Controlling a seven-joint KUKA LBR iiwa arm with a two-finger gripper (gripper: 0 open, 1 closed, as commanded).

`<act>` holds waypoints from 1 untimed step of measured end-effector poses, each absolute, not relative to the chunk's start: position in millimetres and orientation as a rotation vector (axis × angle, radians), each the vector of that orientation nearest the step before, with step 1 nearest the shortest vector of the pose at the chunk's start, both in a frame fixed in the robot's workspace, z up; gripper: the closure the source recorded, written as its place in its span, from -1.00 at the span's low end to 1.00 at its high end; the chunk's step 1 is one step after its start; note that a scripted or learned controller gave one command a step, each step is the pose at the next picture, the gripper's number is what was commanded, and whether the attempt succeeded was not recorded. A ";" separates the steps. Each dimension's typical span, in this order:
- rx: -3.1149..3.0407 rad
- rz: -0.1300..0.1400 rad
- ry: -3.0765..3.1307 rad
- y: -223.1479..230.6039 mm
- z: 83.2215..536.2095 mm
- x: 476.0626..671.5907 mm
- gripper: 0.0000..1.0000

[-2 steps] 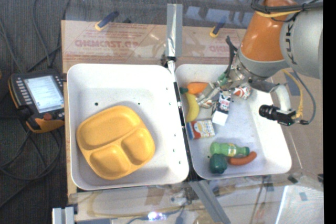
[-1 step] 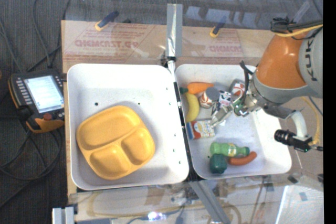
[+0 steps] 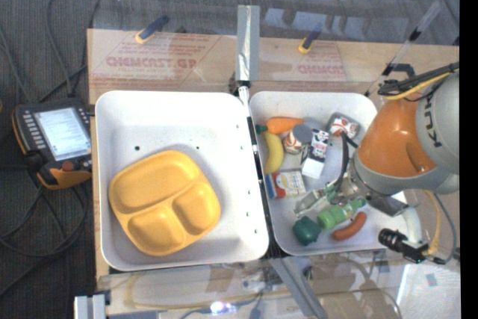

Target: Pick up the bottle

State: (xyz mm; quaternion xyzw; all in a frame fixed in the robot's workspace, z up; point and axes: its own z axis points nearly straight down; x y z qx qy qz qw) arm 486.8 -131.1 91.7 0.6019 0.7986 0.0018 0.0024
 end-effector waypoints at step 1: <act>1.926 0.015 2.470 -154.1 90.2 489.0 -1.00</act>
